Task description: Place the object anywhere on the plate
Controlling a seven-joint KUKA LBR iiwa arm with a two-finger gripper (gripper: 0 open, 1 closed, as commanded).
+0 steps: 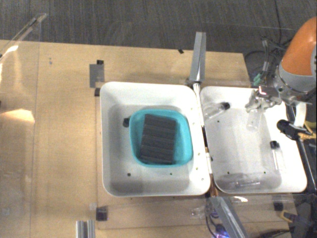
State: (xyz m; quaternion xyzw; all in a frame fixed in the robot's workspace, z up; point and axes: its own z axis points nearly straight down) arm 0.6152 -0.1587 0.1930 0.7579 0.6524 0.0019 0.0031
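The arm (301, 58) reaches in from the right; its jaws look parted, perhaps.

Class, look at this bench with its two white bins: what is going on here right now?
A grey and orange robot arm reaches in over the right bin, with its gripper above that bin's far edge. In the left bin sits a turquoise plate, and a dark ribbed block already lies flat on it. So the object looks placed on the plate, with the gripper well away from it.
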